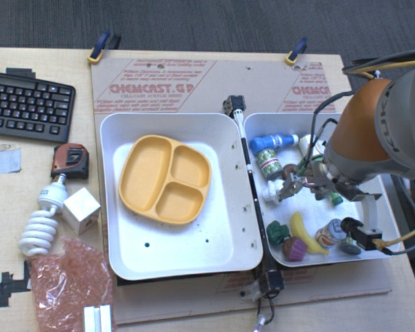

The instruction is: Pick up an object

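While you look down from the fixed camera, you see the pincer (288, 185) low in the right bin (373, 216), at the end of the grey arm (373, 133) with the orange band. Its two fingers point to the left, toward the wall between the bins. You cannot tell if they are spread or clenched, and nothing can be seen between them.

Close around the pincer lie several things. A blue bottle (271, 142) rests near the far wall, and a small green-labelled jar (268, 163) lies just beside it, near above the fingers. Toward the near wall you find a dark green object (277, 233), a yellow banana (305, 232), a purple piece (294, 250) touching the banana, and a small can (326, 236). The arm covers the right part of this bin.

Your left bin (128, 241) holds a yellow divided plate (164, 179), and much bare white floor is around it. On the surface (28, 88) left of the bins are a keyboard (28, 104), a tape measure (70, 161), a spiral bulb (43, 220), a white cube (81, 208) and a reddish bag (72, 282).
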`<action>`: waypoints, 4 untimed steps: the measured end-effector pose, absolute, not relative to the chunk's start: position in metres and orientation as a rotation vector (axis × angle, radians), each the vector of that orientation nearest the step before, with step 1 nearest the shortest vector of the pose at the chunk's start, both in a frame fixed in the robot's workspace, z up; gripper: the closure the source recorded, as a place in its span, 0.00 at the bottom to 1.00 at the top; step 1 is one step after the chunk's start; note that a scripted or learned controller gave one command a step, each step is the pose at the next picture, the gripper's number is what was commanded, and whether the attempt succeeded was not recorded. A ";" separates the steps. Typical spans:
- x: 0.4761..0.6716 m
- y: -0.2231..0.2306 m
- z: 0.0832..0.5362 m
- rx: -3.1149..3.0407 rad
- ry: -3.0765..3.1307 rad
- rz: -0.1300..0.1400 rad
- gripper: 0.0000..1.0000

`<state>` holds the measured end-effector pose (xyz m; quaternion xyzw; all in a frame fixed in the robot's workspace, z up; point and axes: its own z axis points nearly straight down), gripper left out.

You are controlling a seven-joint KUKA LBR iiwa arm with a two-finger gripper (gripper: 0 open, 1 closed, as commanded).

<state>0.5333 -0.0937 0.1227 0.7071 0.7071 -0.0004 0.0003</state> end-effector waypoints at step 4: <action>0.518 -0.105 0.093 2.223 2.212 -0.003 0.00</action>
